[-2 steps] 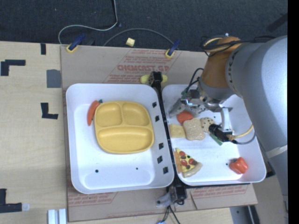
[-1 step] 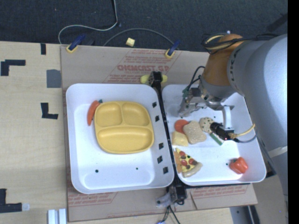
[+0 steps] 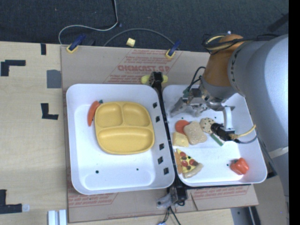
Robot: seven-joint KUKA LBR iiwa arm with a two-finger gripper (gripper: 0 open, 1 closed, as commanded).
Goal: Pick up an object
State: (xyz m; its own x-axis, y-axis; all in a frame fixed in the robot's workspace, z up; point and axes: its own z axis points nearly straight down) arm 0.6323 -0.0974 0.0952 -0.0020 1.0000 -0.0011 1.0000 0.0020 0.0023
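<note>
Above the right bin (image 3: 248, 121), the gripper (image 3: 180, 106) hangs with fingers apart, nothing between them. Just below it in that bin lie a tomato slice (image 3: 182, 125), bread slice (image 3: 195, 133), cheese wedge (image 3: 180, 139) and pizza slice (image 3: 187, 163). Left of that bin, the other bin (image 3: 79, 168) carries a yellow divided plate (image 3: 124, 127).

Both bins are white: the left bin (image 3: 79, 139) holds a yellow divided plate (image 3: 124, 127) and an orange carrot (image 3: 92, 112), while the right bin (image 3: 248, 121) holds a red tomato slice (image 3: 182, 125), tan bread (image 3: 195, 134), a pale yellow cheese wedge (image 3: 180, 140), a red-dotted pizza slice (image 3: 187, 163) and a red-orange pepper (image 3: 239, 166). The arm (image 3: 262, 69) is grey with an orange band (image 3: 218, 67), over a light wood surface (image 3: 28, 139) marked with black shapes.
</note>
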